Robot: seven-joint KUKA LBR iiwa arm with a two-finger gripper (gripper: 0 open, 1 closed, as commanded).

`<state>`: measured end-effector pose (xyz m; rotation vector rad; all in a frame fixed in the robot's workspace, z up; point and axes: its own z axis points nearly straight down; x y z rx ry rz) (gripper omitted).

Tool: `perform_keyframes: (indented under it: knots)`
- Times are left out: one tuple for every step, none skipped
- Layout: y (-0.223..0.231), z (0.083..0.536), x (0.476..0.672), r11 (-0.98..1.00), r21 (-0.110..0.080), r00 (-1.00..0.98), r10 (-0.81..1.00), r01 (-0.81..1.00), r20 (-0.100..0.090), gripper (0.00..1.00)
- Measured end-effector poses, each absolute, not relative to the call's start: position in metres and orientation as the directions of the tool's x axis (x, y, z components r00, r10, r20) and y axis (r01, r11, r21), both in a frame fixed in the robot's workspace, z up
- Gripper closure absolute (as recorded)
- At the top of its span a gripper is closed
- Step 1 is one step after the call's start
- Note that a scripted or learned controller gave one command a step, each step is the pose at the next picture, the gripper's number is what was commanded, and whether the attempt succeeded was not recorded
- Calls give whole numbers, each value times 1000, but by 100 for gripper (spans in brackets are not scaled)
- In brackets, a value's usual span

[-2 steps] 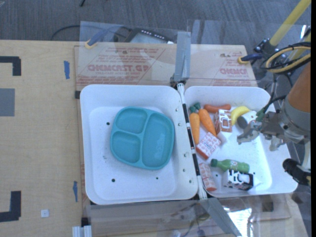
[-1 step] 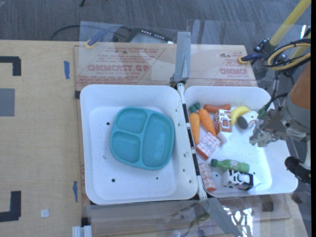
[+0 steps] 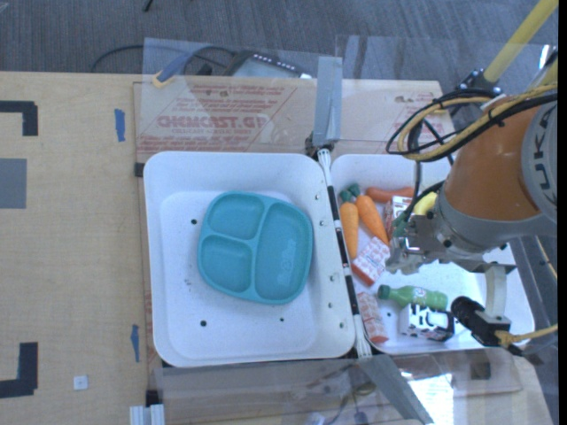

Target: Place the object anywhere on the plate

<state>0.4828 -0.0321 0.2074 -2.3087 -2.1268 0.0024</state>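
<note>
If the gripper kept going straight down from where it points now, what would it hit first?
Probably the red and white packet lying beside the carrots in the right bin. The gripper hangs just right of it, so depth is uncertain; it might meet bare bin floor instead.

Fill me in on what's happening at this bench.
The robot arm is reaching into the right bin, its gripper down among toy food: carrots, a green bottle and small packets. The blue divided plate sits in the left bin with nothing on it, so nothing has been placed yet.
</note>
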Motion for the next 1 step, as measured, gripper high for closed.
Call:
perform_keyframes:
  knots:
    - [28,193,532,328,2,-328,945,945,-1,100]
